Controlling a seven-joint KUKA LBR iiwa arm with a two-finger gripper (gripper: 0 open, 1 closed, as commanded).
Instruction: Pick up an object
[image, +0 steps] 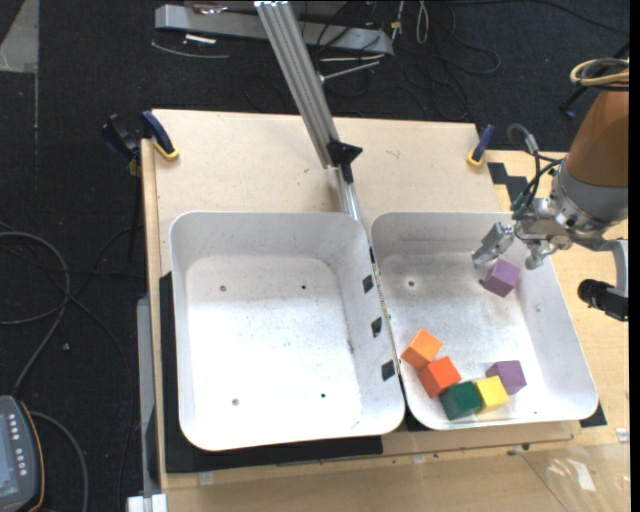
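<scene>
One purple block (500, 276) sat directly beneath the hand (519, 246), at the tips of its two fingers (493, 245), which were spread apart with the block's upper edge just between them. Whether the fingers were pressing the block or only straddling it could not be told, so I would not call it a grip; the hand read as open around the block. That was the relation the coming move turned on, in my judgement: the block lay straight below the hand and slightly toward the middle of the right bin (560, 330), tilted rather than lying flat, so its faces were not squared to the fingers.

Farther out from the hand, toward the near rim of the same bin, a cluster lay well apart from it: two orange blocks (430, 360), a green block (461, 400), a yellow block (491, 391) and a second purple block (511, 375). Beyond that, on the far side from the hand, stood the left bin (200, 250) on the worktop (250, 165). No readable writing or labels showed anywhere.
</scene>
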